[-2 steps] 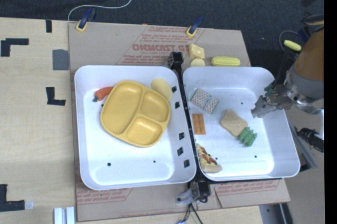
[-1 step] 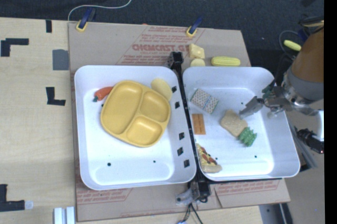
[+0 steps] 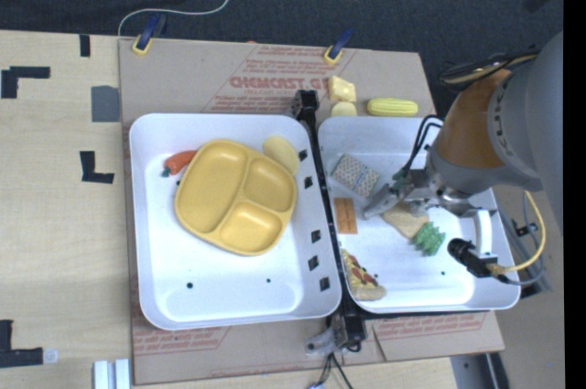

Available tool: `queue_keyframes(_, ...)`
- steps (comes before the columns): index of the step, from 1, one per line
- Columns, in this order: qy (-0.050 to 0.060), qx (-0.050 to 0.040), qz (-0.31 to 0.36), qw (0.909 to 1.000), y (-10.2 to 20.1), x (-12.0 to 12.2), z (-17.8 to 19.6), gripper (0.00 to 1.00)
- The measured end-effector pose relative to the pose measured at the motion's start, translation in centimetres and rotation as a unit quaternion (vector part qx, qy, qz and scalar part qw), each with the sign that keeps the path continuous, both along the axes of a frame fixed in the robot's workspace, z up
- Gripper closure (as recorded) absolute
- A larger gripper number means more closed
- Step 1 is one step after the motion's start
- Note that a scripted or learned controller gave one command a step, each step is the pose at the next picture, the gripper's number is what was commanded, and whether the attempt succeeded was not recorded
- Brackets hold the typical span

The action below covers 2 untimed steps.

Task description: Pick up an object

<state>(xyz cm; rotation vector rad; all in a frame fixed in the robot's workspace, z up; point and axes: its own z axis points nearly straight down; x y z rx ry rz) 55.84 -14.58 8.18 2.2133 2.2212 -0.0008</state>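
A: What is seen around the gripper (image 3: 383,202) in the right bin (image 3: 458,291)?

B: A grey patterned packet (image 3: 353,172) is found just at its 11 o'clock, an orange card (image 3: 344,215) at its 8 o'clock beside the divider, and a tan wedge (image 3: 406,222) touching a green broccoli piece (image 3: 428,238) at its 4 o'clock. A pizza slice (image 3: 362,276) is placed near the bin's 6 o'clock edge.

A: Is anything gripped?

B: That cannot be told; the tip is too small and dark to be read, and nothing is clearly seen between its parts.

A: And the left bin (image 3: 229,305)?

B: It is occupied by a yellow divided plate (image 3: 235,195). An orange carrot (image 3: 179,161) at its 10 o'clock is partly hidden under the rim, and a pale yellow fruit (image 3: 280,151) is set at its 1 o'clock.

A: Beyond the bins?

B: A corn cob (image 3: 392,107) and two yellow pieces (image 3: 341,97) are laid on the cardboard at 12 o'clock. The arm (image 3: 494,135) is cut off at the right.
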Motion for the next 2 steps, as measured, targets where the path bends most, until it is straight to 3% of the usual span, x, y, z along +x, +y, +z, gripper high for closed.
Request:
queue_keyframes(1, -0.004, -0.0001, -0.001, 1.0, -0.2, 0.22, 1.81, 1.0)
queue_keyframes(2, -0.003, 0.0003, -0.001, 1.0, -0.2, 0.15, 1.7, 0.0)
